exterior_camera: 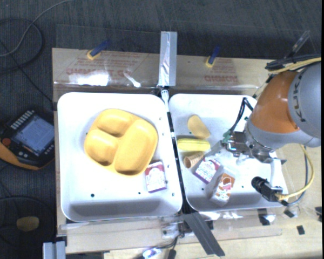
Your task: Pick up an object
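Observation:
In the right bin [259,198] lie a tan rounded piece [198,126], a yellow banana-like toy [193,144], a brown cone [193,159], a pink-labelled carton [206,170] and a red-labelled carton [222,186]. The left bin [75,198] holds a large yellow bread-shaped toy [119,140] and a small pink carton [155,177]. My gripper [230,141] hangs low over the right bin's right half, just right of the banana toy and above the cartons. The wrist hides what is under it.
The grey and orange arm [283,112] covers the right bin's right side. A black connector with a yellow cable [267,188] sits over that bin's near right corner. A handheld pendant [29,139] lies on the floor to the left. A metal divider [168,58] stands behind the bins.

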Available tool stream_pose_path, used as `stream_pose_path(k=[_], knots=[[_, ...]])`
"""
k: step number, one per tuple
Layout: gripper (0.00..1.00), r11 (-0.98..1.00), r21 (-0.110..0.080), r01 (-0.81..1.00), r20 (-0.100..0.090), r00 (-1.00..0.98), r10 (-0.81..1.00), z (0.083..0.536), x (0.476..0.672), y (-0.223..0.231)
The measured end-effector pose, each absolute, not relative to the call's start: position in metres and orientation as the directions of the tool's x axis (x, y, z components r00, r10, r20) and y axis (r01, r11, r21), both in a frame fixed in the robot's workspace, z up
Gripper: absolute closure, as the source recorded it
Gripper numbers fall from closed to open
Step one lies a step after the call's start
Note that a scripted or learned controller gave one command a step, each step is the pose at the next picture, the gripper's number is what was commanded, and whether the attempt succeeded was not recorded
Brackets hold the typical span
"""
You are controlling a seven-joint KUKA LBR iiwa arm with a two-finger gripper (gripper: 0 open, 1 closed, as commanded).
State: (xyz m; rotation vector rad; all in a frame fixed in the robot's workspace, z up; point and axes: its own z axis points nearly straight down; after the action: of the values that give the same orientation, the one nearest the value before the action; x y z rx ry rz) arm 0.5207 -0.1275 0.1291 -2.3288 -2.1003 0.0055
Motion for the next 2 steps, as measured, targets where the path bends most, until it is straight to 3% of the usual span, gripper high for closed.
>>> stream_pose_path(k=[1, 2], knots=[[0.00, 0.030, 0.037, 0.999, 0.000, -0.030, 1.000, 0.098, 0.498, -0.134], [0.00, 0.155, 0.009, 0.988, -0.002, -0.155, 0.988, 0.091, 0.590, -0.115]])
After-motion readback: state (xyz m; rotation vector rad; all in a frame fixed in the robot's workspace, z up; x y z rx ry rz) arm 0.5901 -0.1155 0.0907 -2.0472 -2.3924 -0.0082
